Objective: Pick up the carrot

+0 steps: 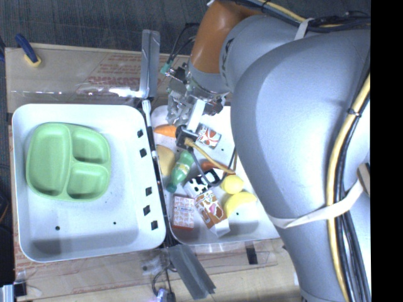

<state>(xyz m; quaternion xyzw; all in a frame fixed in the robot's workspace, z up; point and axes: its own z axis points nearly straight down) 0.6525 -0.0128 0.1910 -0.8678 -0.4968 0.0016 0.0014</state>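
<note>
Right bin (252, 228): arm (289, 106) bent over, wrist down by carrot (165, 131).

The arm (302, 124) enters from the right side of the view and occupies most of that half. Its large grey casing slopes up and to the left, narrowing toward the wrist. An orange band (211, 33) sits just above the wrist. Cables run along the top of the casing and down its right side. The wrist points downward and to the left. The gripper (184, 121) hangs below the wrist. Its finger position cannot be made out from this angle.
</note>
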